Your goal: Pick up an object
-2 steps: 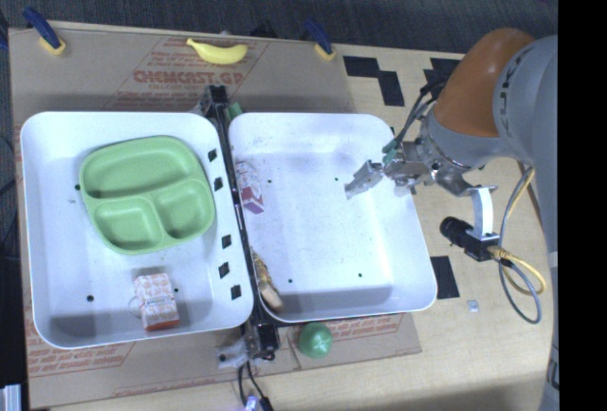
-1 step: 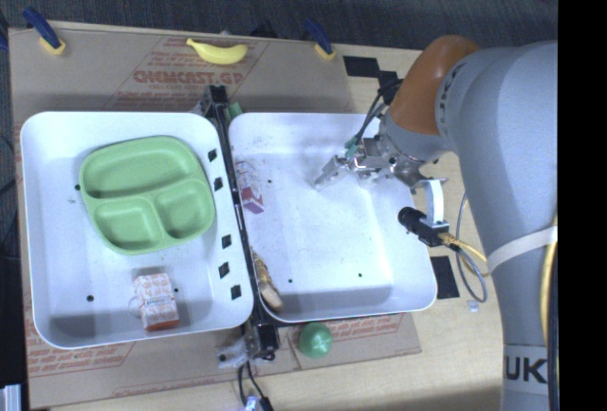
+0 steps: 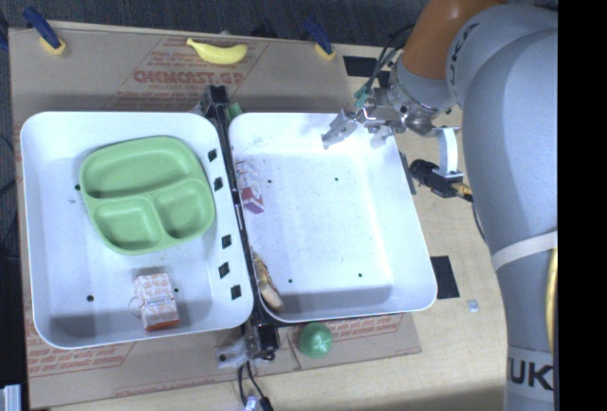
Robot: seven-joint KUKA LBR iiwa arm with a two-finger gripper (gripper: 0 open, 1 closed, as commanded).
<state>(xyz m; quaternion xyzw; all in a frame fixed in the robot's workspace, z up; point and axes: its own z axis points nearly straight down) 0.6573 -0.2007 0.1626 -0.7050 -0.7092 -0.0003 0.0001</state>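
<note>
My gripper [image 3: 353, 127], jaws apart and holding nothing, hovers over the right bin [image 3: 408, 248] (far corner); descending here risks closing on bare floor.

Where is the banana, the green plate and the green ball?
banana [image 3: 217, 50], camera view, middle of its curve.
green plate [image 3: 142, 164], camera view, floor of its big compartment.
green ball [image 3: 316, 340], camera view, its center.

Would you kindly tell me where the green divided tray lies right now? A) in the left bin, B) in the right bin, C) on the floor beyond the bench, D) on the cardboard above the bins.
A: the green divided tray lies inside the left bin, above a small packet in that view.
</note>
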